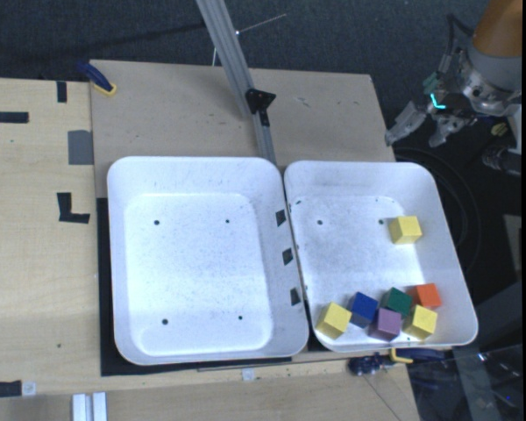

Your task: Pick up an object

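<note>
Right now, your candidates all sit in the right bin (438, 200): a lone yellow cube (405, 229) near its far right side, well apart from a cluster in the near right corner. That cluster holds a second yellow cube (335, 320), a blue cube (364, 308), a green cube (397, 302), a purple cube (388, 323), an orange cube (428, 296) and a third yellow cube (422, 322), packed so close that several touch. The lone cube looks like the easier pick, since it has open floor on every side for the fingers to straddle it, while the clustered ones crowd each other against the bin wall.

The left bin (123, 182) lies beside it on the counter (324, 112), their rims meeting in the middle. A slanted metal bar (232, 51) crosses above the counter's far edge.

Your gripper (423, 127) hangs off the counter's far right corner, outside the bins, its two fingers spread apart with nothing between them. It seems parked clear so the camera sees both bins unobstructed. Most of the arm is cut off at the frame's edge, and the small dark thing at the counter's near edge is too blurred to name.
</note>
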Tool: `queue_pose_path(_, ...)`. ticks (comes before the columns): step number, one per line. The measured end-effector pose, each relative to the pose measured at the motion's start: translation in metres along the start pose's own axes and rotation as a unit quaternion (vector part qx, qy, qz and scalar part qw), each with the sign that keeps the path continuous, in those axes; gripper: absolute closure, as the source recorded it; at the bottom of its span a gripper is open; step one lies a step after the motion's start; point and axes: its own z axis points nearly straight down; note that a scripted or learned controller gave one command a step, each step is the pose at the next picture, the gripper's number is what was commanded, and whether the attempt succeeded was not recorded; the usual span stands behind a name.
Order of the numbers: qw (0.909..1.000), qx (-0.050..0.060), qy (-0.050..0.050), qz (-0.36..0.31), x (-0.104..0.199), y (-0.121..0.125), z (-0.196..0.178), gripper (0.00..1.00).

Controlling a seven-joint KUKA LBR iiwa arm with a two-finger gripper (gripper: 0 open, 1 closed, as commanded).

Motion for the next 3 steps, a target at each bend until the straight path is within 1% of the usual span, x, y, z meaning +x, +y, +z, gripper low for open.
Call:
queue_pose_path(1,1.0000,0.002,0.001,0.000,0.010,0.000,0.058,0.00)
queue_pose_path(2,1.0000,0.002,0.001,0.000,0.020,-0.002,0.106,0.00)
queue_pose_path(3,1.0000,0.003,0.001,0.000,0.022,0.004,0.168,0.00)
